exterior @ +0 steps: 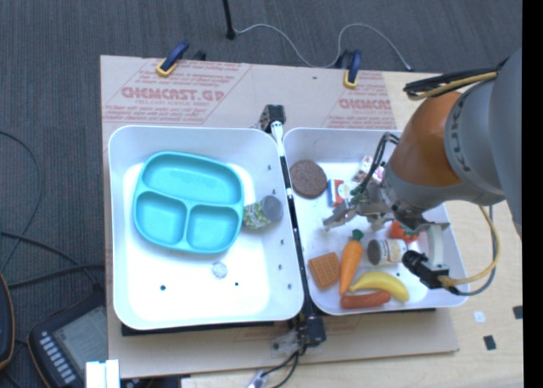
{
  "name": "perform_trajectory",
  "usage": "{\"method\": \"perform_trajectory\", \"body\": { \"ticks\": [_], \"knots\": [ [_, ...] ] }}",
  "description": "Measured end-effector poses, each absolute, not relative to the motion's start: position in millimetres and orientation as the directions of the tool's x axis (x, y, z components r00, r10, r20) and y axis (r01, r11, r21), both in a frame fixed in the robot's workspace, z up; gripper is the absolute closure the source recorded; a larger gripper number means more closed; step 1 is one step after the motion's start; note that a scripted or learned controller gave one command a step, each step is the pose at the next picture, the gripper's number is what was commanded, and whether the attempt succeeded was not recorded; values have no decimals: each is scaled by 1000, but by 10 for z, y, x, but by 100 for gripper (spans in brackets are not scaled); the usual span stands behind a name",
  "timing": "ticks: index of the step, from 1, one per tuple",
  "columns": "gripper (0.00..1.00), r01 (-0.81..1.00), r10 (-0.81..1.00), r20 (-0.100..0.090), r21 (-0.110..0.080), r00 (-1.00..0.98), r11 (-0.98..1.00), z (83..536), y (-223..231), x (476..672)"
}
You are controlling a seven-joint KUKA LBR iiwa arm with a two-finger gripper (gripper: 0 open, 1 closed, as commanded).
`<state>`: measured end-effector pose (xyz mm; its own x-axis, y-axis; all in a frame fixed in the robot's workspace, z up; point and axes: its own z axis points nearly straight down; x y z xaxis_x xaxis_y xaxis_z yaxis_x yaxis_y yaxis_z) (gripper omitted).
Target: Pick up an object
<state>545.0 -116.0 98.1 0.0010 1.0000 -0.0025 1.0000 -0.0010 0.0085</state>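
A: Camera view first: where is the end effector (352, 212)?

B: Low in the right bin (450, 233), among the toy food. Whether it is spread or pinching, I cannot tell; the wrist hides it.

A: What lies nearest?

B: A carrot (349, 262) just below it, a cracker (323, 269) beside that, a banana (379, 284) and a brown cookie (308, 178) farther out. The left bin (170, 293) holds a blue divided plate (188, 202).

A: Best approach?

B: I'd centre over the carrot, align across its narrow width, and descend straight, clear of its neighbours.
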Motion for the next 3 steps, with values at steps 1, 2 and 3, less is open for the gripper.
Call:
{"method": "perform_trajectory", "body": {
  "ticks": [1, 2, 3],
  "knots": [
    [100, 1000, 1000, -2, 8, 1, -1, 1076, -1160, 5451],
    [0, 1000, 1000, -2, 8, 1, -1, 1075, -1159, 5450],
    [0, 1000, 1000, -6, 16, 1, -1, 885, -1001, 4936]
  ]
}}
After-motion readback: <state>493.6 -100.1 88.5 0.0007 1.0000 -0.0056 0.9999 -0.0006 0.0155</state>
